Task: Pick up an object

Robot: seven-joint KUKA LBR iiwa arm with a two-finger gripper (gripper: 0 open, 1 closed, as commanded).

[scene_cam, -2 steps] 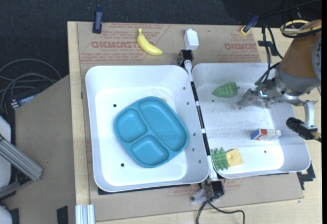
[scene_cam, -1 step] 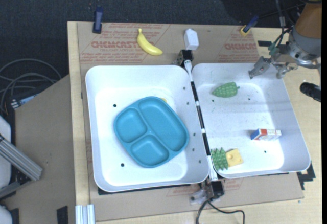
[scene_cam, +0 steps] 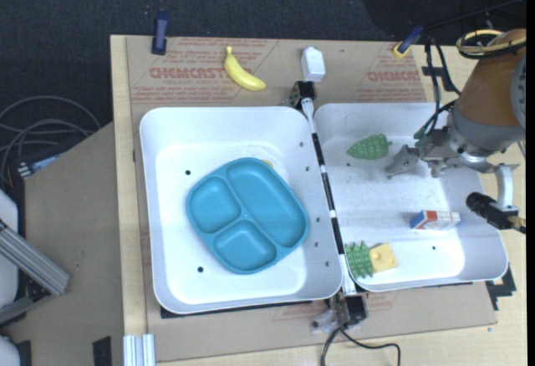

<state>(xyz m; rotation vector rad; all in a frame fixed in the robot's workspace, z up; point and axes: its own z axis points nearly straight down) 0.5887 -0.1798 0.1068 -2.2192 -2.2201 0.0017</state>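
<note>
While the grey arm with its orange band (scene_cam: 489,84) reached in from the right, its two-finger gripper (scene_cam: 403,162) sat low over the right-hand shallow white bin (scene_cam: 476,260), just beside a small green leafy plastic piece (scene_cam: 369,147). Fingers (scene_cam: 398,165) looked dark and slightly spread, with nothing between them; the green piece lay just to their left, and I could not tell whether they touched it.

Same bin, nearer the front: a small white carton with red and blue ends (scene_cam: 434,220), its print too small to read. At the front left corner, a yellow block (scene_cam: 382,258) touching a second green spiky piece (scene_cam: 359,259).

Left-hand white bin (scene_cam: 159,189): a blue plastic plate divided into three compartments (scene_cam: 246,214), lying flat near the middle.

Bench board (scene_cam: 125,189) behind the bins carried red lettering, "CHEMCAST", printed twice, left and right. On that strip: a yellow toy banana (scene_cam: 242,73), a small white block (scene_cam: 313,63), a blue clip (scene_cam: 160,31) at the left corner. Grey cables (scene_cam: 33,134) coiled on the dark floor to the left.
</note>
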